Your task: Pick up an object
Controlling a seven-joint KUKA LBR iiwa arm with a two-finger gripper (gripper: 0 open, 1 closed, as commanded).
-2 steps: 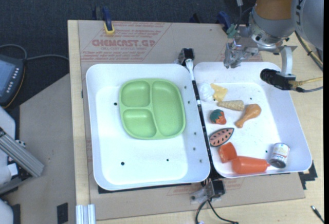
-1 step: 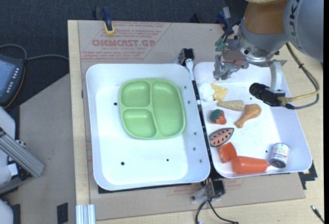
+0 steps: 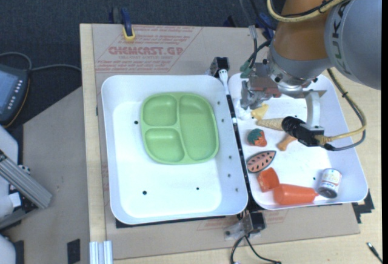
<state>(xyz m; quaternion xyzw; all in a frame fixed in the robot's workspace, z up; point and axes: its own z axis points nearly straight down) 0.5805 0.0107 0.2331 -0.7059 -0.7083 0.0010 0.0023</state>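
Observation:
My gripper [image 3: 248, 101] hangs low over the back left corner of the right bin [image 3: 350, 135], close to the wall between the two bins. Just to its right lies a small yellow piece [image 3: 260, 112], with a tan cone [image 3: 274, 124] beside it. In front of the gripper sit a red and green strawberry toy [image 3: 256, 137] and a flat oval orange piece with dark stripes [image 3: 260, 160]. Nothing shows as held.
Toward the front of the right bin lie a red-orange cup [image 3: 267, 178], a long orange carrot-like toy [image 3: 293, 194], a small can [image 3: 329, 182] and a small orange piece [image 3: 284, 142]. A green divided plate [image 3: 179, 128] lies in the left bin [image 3: 121, 154].

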